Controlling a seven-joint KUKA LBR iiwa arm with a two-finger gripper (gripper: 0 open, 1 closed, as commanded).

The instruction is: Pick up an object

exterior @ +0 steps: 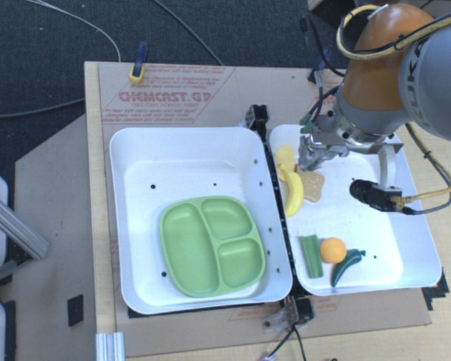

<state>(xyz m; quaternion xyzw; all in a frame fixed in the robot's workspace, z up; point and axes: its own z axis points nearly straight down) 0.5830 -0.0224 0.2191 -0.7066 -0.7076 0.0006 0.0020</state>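
The right bin (406, 277) holds a yellow banana (291, 189) along its left wall. A tan slice of toast (313, 187) lies just beside the banana. Near the bin's front lie a green stick (311, 255), a small orange (332, 250) and a dark green pepper (346, 265). My gripper (313, 159) hangs low at the back left of this bin, right over the top of the banana and the toast's far edge. The arm's body hides the bin's back part.
The left bin (135, 164) carries a green divided plate (210, 244) at its front. A black clamp (256, 116) sits at the back between the bins. A black part of the wrist (374, 193) juts out over the right bin's middle, with a cable.
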